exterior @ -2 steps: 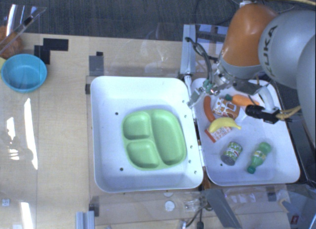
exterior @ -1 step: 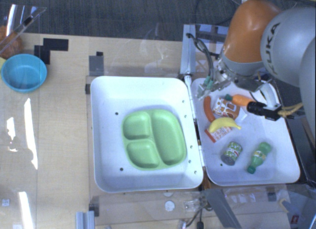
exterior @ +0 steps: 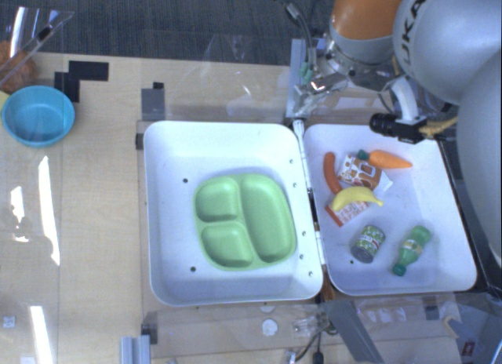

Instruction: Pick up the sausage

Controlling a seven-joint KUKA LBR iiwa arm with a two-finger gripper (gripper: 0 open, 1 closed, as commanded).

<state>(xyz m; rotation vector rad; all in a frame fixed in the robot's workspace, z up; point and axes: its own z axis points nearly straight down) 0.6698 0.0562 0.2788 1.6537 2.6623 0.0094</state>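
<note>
One sausage [exterior: 331,172] lies in the right bin [exterior: 439,272], just left of the banana [exterior: 357,198]. The gripper [exterior: 312,88] seems to hang beyond the bin's far rim; I cannot tell its state.

Left bin [exterior: 169,276] white; green tray [exterior: 245,221] inside. Right of it: red-orange sausage [exterior: 332,176], yellow banana [exterior: 354,198], orange carrot [exterior: 390,160], green bottle [exterior: 411,249]. Far left: blue bowl [exterior: 38,115].

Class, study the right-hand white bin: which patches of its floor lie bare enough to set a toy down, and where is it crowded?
Bare floor in the right white bin: the strip along its right wall beside the green plastic bottle, and the lower left corner below the small dark can. Crowded: the upper left, where red sausage, yellow banana, snack carton and orange carrot cluster.
</note>
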